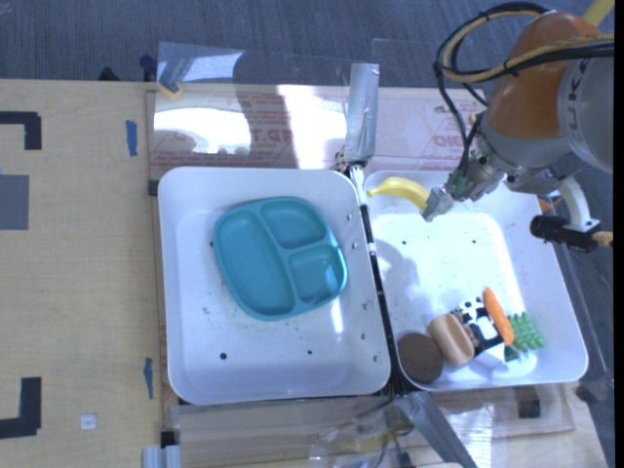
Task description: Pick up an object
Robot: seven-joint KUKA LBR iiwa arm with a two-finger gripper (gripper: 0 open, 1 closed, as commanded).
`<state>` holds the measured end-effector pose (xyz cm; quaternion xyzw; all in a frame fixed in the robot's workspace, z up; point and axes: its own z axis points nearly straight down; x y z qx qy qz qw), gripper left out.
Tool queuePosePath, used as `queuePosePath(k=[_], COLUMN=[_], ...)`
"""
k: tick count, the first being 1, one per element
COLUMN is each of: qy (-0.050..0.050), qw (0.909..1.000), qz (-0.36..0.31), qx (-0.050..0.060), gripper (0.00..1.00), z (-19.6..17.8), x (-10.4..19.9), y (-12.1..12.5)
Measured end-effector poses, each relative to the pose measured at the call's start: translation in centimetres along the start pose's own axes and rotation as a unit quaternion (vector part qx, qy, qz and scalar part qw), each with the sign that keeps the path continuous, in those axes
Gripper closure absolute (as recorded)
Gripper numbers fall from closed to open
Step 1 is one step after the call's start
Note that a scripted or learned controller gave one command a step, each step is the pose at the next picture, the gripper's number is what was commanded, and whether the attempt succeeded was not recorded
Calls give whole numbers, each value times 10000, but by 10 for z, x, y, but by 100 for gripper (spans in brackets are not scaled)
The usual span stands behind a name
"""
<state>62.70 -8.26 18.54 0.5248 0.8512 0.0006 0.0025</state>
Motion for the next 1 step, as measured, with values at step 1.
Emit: queuePosePath(k=[1], qy=[12], qw=[9766], qz=[2150], qx=[12], gripper=[100], z=[1], x=[41], y=[65])
